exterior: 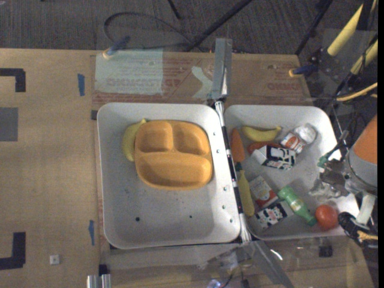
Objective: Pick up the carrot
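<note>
The arm (367, 161) is cut off by the right edge, so only its orange band and part of the grey wrist show; the pincer (329, 176) is blurred against the right bin (321, 116), and its fingers cannot be made out; a banana (128, 141) in the left bin (111, 179) lies mostly hidden under the orange divided plate (173, 153), only its left curve showing; the print on the small cartons (275, 156) is too small to read; the carrot (237, 146) lies against the bin's left wall, its lower end hard to tell from neighbouring items; the table (48, 161) runs off the left edge.
</note>
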### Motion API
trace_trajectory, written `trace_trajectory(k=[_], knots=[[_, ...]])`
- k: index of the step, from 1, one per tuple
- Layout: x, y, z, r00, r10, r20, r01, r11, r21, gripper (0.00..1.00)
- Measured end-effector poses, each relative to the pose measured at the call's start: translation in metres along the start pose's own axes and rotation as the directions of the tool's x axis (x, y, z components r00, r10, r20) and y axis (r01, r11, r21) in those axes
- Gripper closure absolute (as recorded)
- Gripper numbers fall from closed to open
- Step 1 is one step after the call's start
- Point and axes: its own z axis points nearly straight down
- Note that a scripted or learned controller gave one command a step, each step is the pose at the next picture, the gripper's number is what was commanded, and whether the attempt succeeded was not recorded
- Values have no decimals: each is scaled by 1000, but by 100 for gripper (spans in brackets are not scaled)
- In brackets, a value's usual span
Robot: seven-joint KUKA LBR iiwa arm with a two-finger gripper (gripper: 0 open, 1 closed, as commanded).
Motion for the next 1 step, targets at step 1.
trace_trajectory(k=[1], knots=[[-3, -1, -105, 911, 413, 5, -413, 911, -6, 100]])
